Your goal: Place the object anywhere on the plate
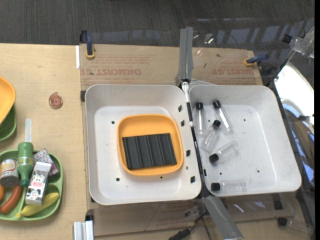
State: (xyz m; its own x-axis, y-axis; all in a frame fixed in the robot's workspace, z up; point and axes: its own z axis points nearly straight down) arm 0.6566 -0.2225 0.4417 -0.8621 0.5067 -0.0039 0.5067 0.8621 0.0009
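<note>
An orange plate point(150, 122) with rounded corners lies in the middle of the left white bin point(100, 149). On the plate rests a dark grey ribbed rectangular block point(150, 150), lying flat and covering most of its lower half. In the right white bin point(265, 149) lie several clear vials with black caps, among them one point(200, 117) by the dividing wall, one point(221, 115) beside it and one point(223, 152) nearer the centre.
A green tray of toy food point(31, 186) stands on the wooden bench at the left, with an orange bowl point(5, 104) above it and a small pink disc point(55, 100) nearby. Cardboard point(130, 66) lies under the bins. A grey post point(185, 54) stands behind their junction.
</note>
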